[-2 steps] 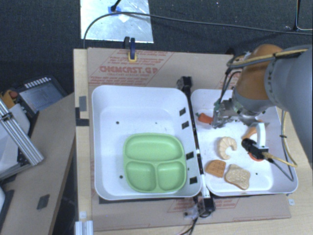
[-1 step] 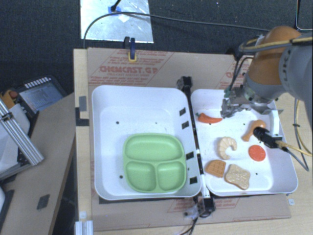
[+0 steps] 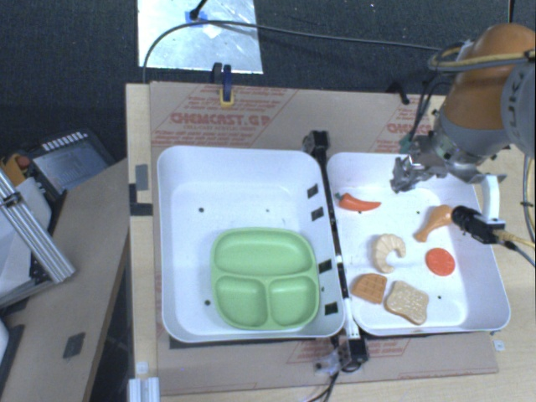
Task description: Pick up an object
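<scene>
Gripper (image 3: pixel 407 177) first, as I read it from my desk: it hangs over the back part of the bin on the view's right (image 3: pixel 500 306), close to that bin's far wall, and nothing I can see is caught in it. Whether it is open or closed I cannot tell, since it shows from above as one dark cluster. I also cannot tell whether it touches the bin floor. The arm (image 3: pixel 484 74) comes in from the view's right, its orange band above the grey wrist. All the small pieces I could go for lie in this same bin. Nearest is a red pepper (image 3: pixel 358 202), just in front of the gripper and toward the divider between the bins, apart from it. A tan drumstick (image 3: pixel 435 221) lies tilted further toward the bin's right side. Near the middle sits a pale croissant (image 3: pixel 388 251), with a red disc (image 3: pixel 440 261) beside it on the right. Along the front I see a brown cracker (image 3: pixel 368 288) and a bread slice (image 3: pixel 407 301), very close to each other, perhaps touching. In the bin on the view's left (image 3: pixel 193 182) a green divided plate (image 3: pixel 264 276) rests toward the front, right way up.
</scene>
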`<state>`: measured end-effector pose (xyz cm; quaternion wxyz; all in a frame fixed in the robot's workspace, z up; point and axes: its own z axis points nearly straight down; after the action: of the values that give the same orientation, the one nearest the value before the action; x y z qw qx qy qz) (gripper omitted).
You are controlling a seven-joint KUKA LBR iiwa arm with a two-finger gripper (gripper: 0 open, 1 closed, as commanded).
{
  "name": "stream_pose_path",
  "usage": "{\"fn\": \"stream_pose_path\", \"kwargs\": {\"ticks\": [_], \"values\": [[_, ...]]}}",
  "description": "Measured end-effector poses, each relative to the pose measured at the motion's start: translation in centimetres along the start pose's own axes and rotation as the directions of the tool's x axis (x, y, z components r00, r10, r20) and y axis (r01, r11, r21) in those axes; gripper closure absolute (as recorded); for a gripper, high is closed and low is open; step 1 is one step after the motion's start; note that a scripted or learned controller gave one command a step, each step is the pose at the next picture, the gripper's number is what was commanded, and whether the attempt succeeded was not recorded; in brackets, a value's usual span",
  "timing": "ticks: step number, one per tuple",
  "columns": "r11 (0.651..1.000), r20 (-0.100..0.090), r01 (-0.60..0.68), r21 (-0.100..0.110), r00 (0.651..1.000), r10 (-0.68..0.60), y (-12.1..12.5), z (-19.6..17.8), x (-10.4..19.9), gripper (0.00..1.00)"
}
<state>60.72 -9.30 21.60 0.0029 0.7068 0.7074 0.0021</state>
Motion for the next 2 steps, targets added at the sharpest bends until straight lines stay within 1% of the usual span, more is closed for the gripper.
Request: {"fn": "stream_pose_path", "kwargs": {"ticks": [1,2], "values": [[1.000,0.000,0.002,0.000,1.000,-0.002,0.2,-4.6,0.0,1.00],[1.000,-0.003,0.008,0.005,1.000,-0.008,-0.7,-5.0,5.4,1.00]]}}
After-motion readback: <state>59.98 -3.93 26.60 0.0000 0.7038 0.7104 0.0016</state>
